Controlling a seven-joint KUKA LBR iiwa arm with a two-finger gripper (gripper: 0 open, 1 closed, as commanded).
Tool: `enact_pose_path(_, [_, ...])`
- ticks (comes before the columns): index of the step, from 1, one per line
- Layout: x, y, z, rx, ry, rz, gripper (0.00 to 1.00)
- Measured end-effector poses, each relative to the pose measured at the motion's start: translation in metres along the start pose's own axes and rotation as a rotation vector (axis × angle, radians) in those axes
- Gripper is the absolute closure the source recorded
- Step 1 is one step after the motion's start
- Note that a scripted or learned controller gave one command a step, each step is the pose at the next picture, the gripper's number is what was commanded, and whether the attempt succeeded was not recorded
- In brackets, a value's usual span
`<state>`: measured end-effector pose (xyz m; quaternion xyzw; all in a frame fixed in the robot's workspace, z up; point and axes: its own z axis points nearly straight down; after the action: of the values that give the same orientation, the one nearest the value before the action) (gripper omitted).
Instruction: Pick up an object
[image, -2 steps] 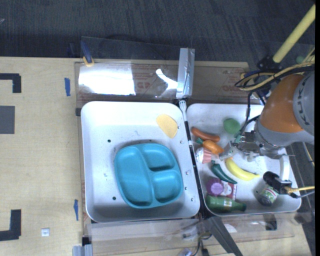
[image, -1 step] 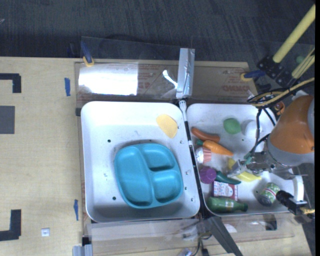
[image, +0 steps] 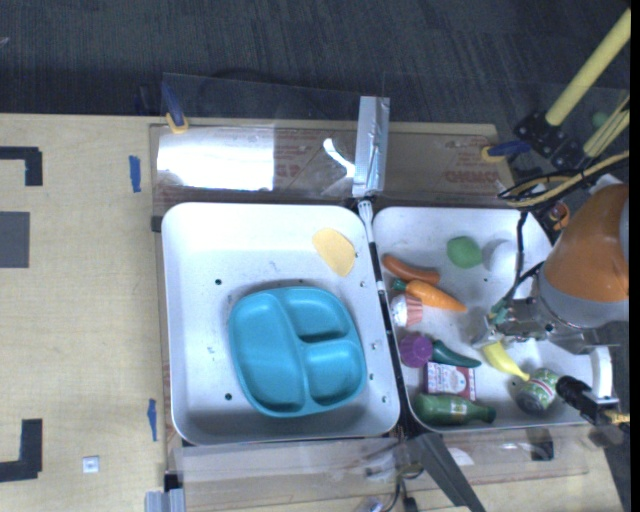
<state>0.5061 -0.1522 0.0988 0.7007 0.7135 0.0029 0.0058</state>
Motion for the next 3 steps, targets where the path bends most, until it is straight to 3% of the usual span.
enact_pose_path(1, [0.033, -0.007, 0.007, -0.005, -0.003, -0.242, 1.00])
enact_pose_path(2, [0.035, -0.009, 0.011, 0.003, 0.002, -0.244, 0.00])
enact_pose_path(3, [0.036, -0.007, 0.000, -0.002, 0.000, -0.244, 1.00])
